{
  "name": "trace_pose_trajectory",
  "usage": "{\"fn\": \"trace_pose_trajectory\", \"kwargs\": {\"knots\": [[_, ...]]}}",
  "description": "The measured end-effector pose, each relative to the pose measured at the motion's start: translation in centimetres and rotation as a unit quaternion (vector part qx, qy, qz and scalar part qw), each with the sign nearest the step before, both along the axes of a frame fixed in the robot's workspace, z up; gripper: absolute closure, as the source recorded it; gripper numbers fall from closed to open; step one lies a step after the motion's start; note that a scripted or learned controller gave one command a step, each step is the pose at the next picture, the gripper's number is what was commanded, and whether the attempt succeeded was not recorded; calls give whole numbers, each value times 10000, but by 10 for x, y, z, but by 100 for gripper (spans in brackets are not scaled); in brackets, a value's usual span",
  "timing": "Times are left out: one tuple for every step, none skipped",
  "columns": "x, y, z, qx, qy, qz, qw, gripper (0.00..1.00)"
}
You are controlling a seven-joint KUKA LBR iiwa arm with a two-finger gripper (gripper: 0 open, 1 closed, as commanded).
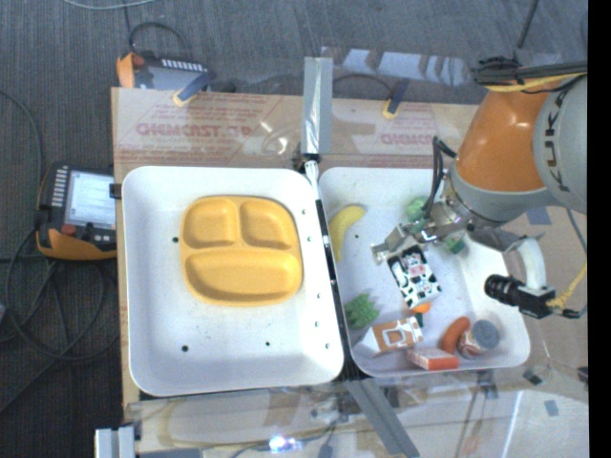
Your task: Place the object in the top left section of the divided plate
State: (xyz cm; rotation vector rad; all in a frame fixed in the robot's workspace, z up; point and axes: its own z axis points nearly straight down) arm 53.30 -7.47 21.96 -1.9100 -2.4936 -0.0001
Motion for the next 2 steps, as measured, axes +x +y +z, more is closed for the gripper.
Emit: {"fn": "trace_pose_trajectory", "kwargs": {"knots": [[84,68,30,-17,7,-201,9998,100],[135,151,-25,-22,13,-594,9982,100]]}}
